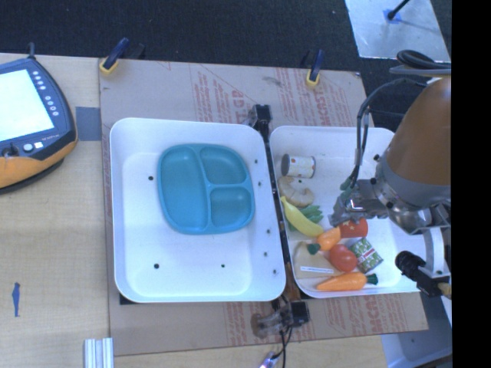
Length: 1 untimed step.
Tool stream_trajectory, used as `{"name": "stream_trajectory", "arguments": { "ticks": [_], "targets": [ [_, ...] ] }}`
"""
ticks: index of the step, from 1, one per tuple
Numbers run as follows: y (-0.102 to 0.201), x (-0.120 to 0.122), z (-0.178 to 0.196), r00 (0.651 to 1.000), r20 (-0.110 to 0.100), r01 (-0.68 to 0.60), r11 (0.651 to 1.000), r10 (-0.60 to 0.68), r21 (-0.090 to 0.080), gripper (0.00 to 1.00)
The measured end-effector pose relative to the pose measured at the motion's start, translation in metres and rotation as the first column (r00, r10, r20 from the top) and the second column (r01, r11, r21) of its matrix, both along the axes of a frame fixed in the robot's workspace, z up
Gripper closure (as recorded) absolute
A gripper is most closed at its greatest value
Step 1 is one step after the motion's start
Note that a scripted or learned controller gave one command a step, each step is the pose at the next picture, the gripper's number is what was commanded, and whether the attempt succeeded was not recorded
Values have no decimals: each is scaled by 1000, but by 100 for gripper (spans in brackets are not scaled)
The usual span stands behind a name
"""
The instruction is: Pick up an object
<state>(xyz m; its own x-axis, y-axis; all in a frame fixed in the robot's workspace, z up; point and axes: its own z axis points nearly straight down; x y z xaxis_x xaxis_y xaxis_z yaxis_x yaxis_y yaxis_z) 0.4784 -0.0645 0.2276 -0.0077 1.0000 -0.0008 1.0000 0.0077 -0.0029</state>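
- The gripper [354, 208] hangs low over the right bin [330, 140], amid the toy food; its metal parts blur together, so whether it is spread, closed or gripping anything cannot be told.
- A red piece [354, 228] lies right under the gripper, touching or nearly touching; what it is stays unclear.
- Just left of it sit an orange piece [328, 238] and a yellow banana [299, 218].
- Nearer the camera lie a red tomato [343, 258], a small green packet [364, 254] and a carrot [343, 282] along the near wall.
- Farther off, a small can [298, 165] lies on its side, with a pale, hard-to-name piece [296, 192] beside it.
- The arm's orange band [426, 133] covers the bin's right part and is cut off at the right.
- The left bin [130, 228] holds 1 blue plate [205, 188] with 3 compartments.
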Motion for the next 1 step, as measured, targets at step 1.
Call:
{"name": "stream_trajectory", "arguments": {
  "ticks": [1],
  "targets": [
    [46,-2,19,1000,1,1,1000,-1,0,100]
  ]
}}
